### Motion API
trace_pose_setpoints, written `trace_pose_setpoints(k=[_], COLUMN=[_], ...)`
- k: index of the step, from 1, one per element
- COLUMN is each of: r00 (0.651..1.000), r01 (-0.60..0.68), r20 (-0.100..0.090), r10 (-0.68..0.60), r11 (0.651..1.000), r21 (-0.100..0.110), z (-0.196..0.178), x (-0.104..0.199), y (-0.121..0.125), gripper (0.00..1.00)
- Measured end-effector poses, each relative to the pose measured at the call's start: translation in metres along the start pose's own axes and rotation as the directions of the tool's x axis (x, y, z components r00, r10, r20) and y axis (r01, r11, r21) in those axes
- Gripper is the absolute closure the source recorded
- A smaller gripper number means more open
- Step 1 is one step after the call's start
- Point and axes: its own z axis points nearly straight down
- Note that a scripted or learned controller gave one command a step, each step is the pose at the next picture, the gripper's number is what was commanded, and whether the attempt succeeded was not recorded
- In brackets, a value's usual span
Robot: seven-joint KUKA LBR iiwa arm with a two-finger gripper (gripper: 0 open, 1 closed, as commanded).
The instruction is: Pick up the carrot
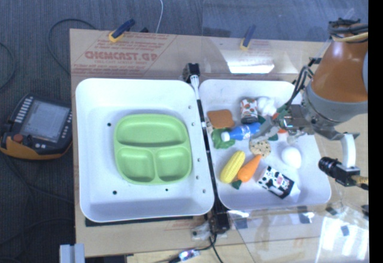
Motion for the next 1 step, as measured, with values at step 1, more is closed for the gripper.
trace_pose_setpoints(k=[1], r00=[0.967], r01=[-0.254], r20=[-0.001], r10=[0.254], r11=[0.967], r21=[-0.004], z=[0.1383], x=[-0.0162], y=[-0.0092], gripper=[0.00])
